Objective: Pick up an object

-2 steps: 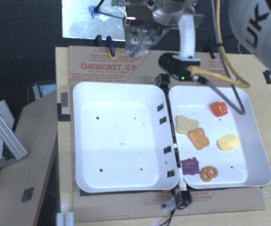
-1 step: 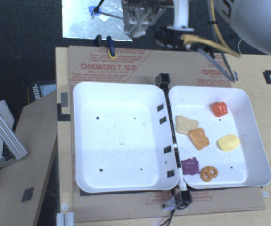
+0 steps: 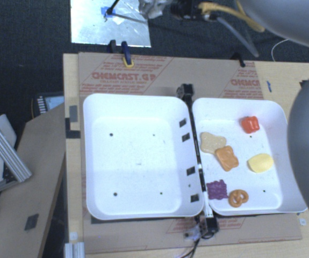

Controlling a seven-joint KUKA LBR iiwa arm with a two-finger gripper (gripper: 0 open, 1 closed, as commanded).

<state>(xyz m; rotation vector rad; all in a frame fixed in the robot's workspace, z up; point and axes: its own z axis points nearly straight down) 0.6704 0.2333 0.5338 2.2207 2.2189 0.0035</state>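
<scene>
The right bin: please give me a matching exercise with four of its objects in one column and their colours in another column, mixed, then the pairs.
Objects in the right bin:
1. pepper
2. lemon
3. grapes
4. pretzel

Colours:
A. purple
B. brown
C. red
D. yellow

Pairs: 1-C, 2-D, 3-A, 4-B

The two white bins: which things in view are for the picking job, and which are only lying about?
For the job (all in the right white bin):
- red pepper-shaped toy
- beige flat toy
- orange toast-shaped toy
- yellow rounded toy
- purple bumpy toy
- small brown pretzel

Lying about:
- left white bin
- silver metal sheet
- blue-and-yellow clamp
- printed cardboard sheet
</scene>
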